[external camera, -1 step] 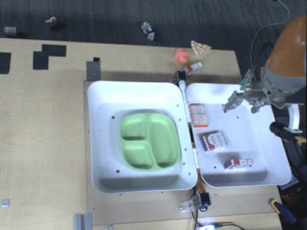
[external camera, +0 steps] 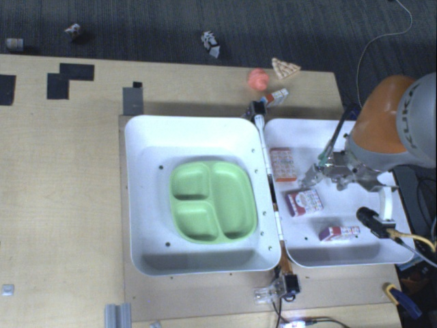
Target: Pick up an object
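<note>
a pale wooden bench point(external camera: 61, 203) runs beneath dark carpet at the top of the view, and two shallow white bins sit side by side on it. the left bin point(external camera: 147, 149) holds a light green divided tray point(external camera: 213, 200), lying flat in the middle. the right bin point(external camera: 372, 251) holds three small packets: a pale red-and-white packet point(external camera: 282, 164) near its left wall, a darker red-and-white packet point(external camera: 304, 201) just below and right of that, and a small red-and-white carton point(external camera: 339, 233) lying on its side nearer the front wall.

the grey arm with its orange band point(external camera: 382, 125) reaches in from the right over the right bin. the gripper point(external camera: 321, 171) hangs just above and right of the darker packet, between it and the pale packet. whether it is released or clenched cannot be told here, and no packet shows caught in it.

behind the bins, on the bench edge, lie a pink ball point(external camera: 258, 80), a wedge-shaped toy point(external camera: 285, 67) and a small tube point(external camera: 276, 98).
</note>
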Controlling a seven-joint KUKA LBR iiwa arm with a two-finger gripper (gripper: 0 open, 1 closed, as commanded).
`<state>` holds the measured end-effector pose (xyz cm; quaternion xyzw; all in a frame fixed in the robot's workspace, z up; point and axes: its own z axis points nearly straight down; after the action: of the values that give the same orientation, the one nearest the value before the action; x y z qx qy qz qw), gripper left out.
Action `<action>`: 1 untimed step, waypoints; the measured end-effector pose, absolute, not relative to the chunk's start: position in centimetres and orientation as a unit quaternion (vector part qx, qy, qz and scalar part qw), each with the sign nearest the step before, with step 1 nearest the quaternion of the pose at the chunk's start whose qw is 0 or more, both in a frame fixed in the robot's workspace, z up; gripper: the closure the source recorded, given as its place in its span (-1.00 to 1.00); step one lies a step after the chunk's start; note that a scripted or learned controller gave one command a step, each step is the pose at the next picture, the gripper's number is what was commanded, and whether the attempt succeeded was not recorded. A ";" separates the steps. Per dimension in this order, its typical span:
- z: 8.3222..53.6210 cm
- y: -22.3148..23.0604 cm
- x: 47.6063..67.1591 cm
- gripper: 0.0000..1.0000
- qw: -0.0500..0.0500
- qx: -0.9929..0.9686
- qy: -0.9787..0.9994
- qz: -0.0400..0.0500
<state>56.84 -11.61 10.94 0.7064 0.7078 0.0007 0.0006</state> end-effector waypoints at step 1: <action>9.0 -12.2 51.1 -1.00 0.008 0.706 0.708 0.007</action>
<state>51.06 -12.18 9.05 0.7064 0.7077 0.0066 0.0084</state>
